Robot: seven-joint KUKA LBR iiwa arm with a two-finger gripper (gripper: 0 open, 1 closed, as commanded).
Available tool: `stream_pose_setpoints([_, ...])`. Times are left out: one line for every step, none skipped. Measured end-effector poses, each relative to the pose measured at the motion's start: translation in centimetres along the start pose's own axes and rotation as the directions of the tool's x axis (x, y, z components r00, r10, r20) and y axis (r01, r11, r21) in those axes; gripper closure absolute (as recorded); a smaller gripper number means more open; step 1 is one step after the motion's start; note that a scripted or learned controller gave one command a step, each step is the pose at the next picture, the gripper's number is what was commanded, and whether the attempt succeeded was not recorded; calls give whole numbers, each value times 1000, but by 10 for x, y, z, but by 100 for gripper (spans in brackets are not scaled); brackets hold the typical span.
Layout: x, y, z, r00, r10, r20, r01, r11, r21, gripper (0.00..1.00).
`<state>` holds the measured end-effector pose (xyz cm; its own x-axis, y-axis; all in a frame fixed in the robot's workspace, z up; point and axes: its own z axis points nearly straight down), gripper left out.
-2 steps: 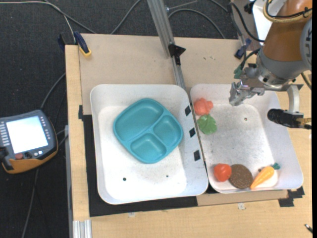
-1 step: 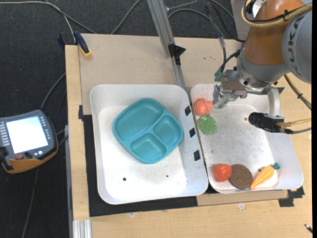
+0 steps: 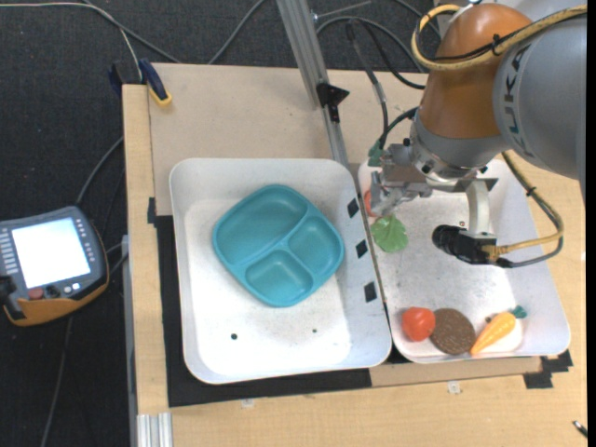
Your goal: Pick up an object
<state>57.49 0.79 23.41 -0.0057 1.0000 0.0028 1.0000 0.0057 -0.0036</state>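
Observation:
My gripper (image 3: 387, 203) hangs over the left edge of the right bin (image 3: 531, 287), close to the wall between the two bins. A green leafy object (image 3: 391, 235) lies directly under its tip and seems to touch it; whether it is gripped is hidden by the wrist. A small red piece (image 3: 370, 201) shows just left of the gripper. At the front of the right bin lie a red tomato (image 3: 418, 322), a brown round patty (image 3: 453, 331) and an orange carrot (image 3: 494, 331) in a row.
A teal divided plate (image 3: 277, 244) lies in the left bin (image 3: 200, 343). A slanted metal pole (image 3: 307, 54) rises behind the bins. A black cable fitting (image 3: 463, 244) hangs from the arm over the right bin. A pendant (image 3: 47, 264) sits off the bench, far left.

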Motion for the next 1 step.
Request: stream_pose_setpoints([49, -10, 12, 1000, 0, 0, 0, 1000, 1, 100])
